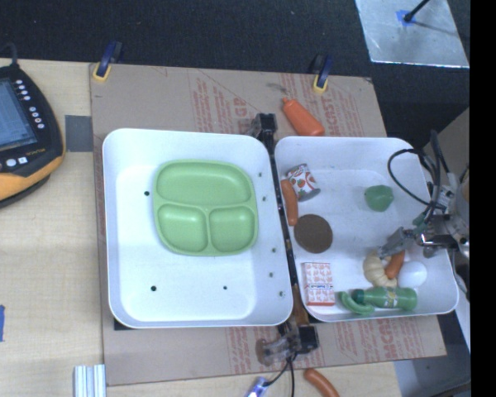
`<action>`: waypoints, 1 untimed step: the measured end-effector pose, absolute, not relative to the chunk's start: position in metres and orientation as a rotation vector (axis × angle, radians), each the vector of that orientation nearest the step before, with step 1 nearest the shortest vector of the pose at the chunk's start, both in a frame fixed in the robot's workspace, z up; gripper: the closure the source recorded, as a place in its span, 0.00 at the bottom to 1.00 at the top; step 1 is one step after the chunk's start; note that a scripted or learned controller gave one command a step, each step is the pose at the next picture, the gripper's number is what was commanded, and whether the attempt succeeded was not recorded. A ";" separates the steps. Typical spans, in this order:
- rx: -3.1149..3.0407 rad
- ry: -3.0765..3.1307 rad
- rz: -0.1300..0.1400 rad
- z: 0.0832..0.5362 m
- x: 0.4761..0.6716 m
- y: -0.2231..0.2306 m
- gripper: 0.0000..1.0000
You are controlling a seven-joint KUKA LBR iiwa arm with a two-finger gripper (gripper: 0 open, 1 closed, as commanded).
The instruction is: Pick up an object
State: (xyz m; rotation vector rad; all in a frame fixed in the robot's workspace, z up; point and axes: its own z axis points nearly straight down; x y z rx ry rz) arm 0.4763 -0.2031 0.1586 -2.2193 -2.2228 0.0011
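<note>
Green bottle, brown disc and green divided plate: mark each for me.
Green bottle [380,299], camera view, on the middle of its body.
Brown disc [314,233], camera view, on the centre of its top face.
Green divided plate [205,208], camera view, on the ridge between its compartments.

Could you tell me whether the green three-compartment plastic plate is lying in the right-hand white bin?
No, the green three-compartment plate lies in the left white bin, beside the right white bin.
</note>
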 end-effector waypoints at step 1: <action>-2.213 -2.225 0.005 0.091 0.491 -0.211 0.00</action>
